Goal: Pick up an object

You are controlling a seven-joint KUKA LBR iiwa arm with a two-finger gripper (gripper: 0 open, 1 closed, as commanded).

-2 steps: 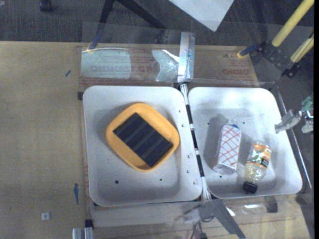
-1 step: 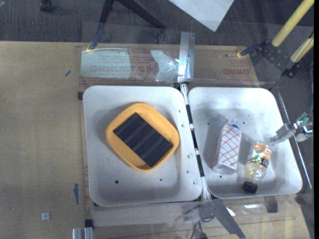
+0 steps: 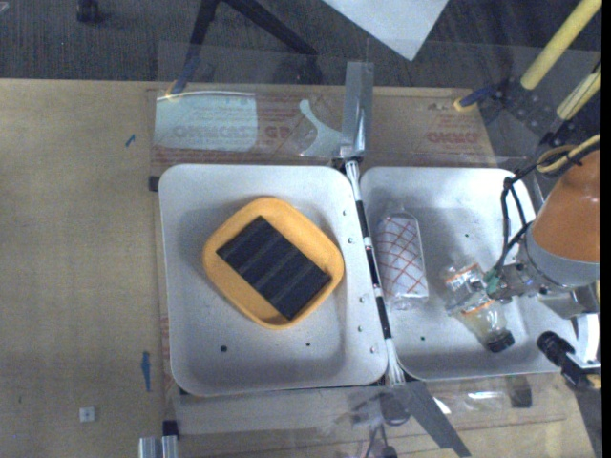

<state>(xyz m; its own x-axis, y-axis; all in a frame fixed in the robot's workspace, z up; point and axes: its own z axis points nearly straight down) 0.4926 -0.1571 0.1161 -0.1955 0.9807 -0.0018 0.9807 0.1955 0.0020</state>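
— Two things lie in the right bin (image 3: 535,365); which one sits nearer my claw (image 3: 496,299)?

— From here, the clear bottle (image 3: 474,305), just below the claw and touching or nearly so, neck slanting toward the bin's near right corner. The netted pouch (image 3: 399,259) lies farther left.

— Claw state?

— I cannot tell; cables hide it.

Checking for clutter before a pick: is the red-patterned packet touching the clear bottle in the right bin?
Apart. The camera view shows a strip of bare white bin floor between the red-patterned packet and the clear bottle in the right bin.
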